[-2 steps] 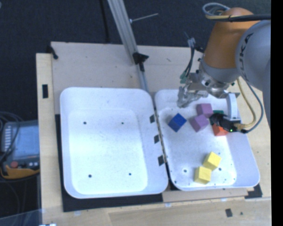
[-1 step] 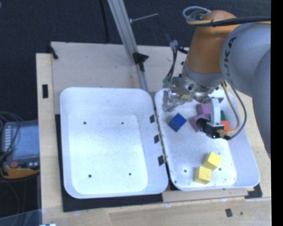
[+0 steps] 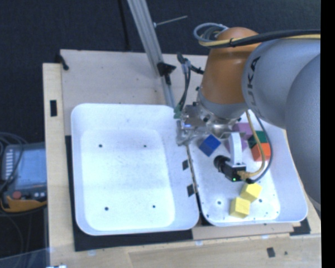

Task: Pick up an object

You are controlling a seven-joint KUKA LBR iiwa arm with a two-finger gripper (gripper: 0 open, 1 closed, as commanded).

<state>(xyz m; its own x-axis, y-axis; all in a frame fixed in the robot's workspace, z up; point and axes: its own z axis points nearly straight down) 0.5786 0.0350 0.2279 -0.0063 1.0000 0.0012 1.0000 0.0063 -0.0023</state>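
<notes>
My gripper (image 3: 194, 132) hangs over the upper left part of the right bin (image 3: 285, 205), under the orange wrist band. A blue cube (image 3: 209, 145) sits just below and to the right of it, very close or touching; I cannot tell which. Two yellow blocks (image 3: 250, 191) (image 3: 240, 206) lie near the bin's front. A pink piece (image 3: 244, 132), a green piece (image 3: 261, 137) and an orange piece (image 3: 257, 151) lie partly hidden under the arm.
The left bin (image 3: 123, 166) sits beside the right one, and their rims meet near the gripper. A slanted metal rail (image 3: 151, 43) rises behind the bins. A black cable with a green light (image 3: 231, 175) loops beside the blue cube.
</notes>
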